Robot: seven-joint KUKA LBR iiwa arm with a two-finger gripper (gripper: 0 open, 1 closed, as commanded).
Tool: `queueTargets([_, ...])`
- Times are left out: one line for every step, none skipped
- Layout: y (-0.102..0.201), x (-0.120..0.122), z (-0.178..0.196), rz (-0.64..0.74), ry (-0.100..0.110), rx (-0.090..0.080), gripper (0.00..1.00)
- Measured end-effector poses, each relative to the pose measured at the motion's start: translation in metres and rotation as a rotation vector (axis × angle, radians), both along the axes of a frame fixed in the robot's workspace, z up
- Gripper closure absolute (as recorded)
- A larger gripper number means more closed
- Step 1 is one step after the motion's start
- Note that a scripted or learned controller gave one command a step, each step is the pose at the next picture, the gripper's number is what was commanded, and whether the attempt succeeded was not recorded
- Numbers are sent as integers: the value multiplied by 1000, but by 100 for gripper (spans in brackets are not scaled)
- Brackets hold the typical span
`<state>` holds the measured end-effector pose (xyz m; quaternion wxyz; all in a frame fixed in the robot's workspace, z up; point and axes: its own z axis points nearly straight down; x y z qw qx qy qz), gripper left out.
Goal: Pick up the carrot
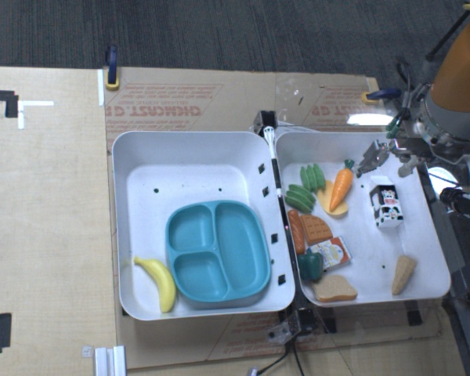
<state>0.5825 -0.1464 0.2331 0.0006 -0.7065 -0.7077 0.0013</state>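
- Dark carpet along the top, tan bench below, with two white bins side by side on a cardboard sheet.
- Left bin: a blue divided plate in the middle, a banana at about 8 o'clock from it.
- Right bin: the carrot in the upper half, near 12 o'clock of the bin floor, lying at a slant with the green top towards 1 o'clock and the tip towards 7 o'clock, over a small yellow piece.
- Just beside it at 9 o'clock, green pods; below them, bread and a small packet; a milk carton at 4 o'clock from the carrot, standing apart.
- Further down: a toast slice at 6 o'clock and a cone-shaped piece at 5 o'clock.
- Gripper at 2 o'clock from the carrot, near the green top, not touching; cannot tell whether open or closed, and no object seen in it.
- Probably a toy carrot: light, stiff, smooth and tapered, so likely to slip out towards the thin end.
- Best taken across the thick orange part just under the green top, squeezing from 10 o'clock and 4 o'clock, square to its length.
- Little room on the pod side; a risk of nudging the pods or lifting the yellow piece along.
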Motion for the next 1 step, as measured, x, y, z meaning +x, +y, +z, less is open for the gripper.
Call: queueTargets([22,31,-140,-185,-1,0,0])
